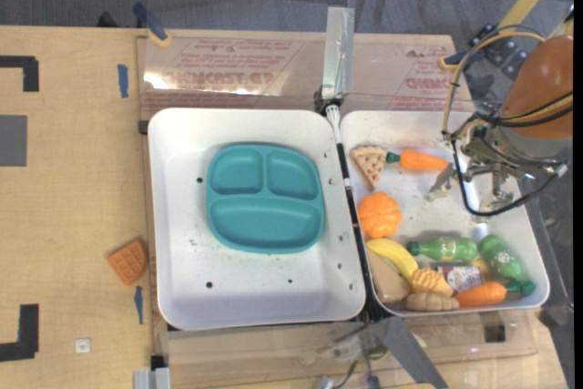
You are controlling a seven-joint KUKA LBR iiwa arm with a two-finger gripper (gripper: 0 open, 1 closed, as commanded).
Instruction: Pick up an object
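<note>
The carrot (421, 161) lies flat on the floor of the right bin (537, 273), just left of the fingers (441, 184) and slightly farther from the camera. Its long axis runs left to right across the view, with the green top on the side away from the fingers and the orange tip pointing toward them. It is a small toy, bright orange, tapered, and smooth.

The gripper (470, 187) hangs low over the right bin with its fingers spread, and bare white floor shows between them (nothing is held).

Left of the fingers, beyond the carrot, lies a pizza slice (369, 165). Nearer the camera than that sits a pumpkin (379, 212). On the camera side of the fingers a heap fills the bin's near edge: a banana (393, 255), a green bottle (444, 248) on its side, a can (457, 273), a bread roll (430, 280) and a second carrot (481, 293).

Far left of the fingers, the left bin (173, 223) holds a teal divided plate (266, 196). A waffle (127, 261) lies on the table (64, 178) beyond it.
</note>
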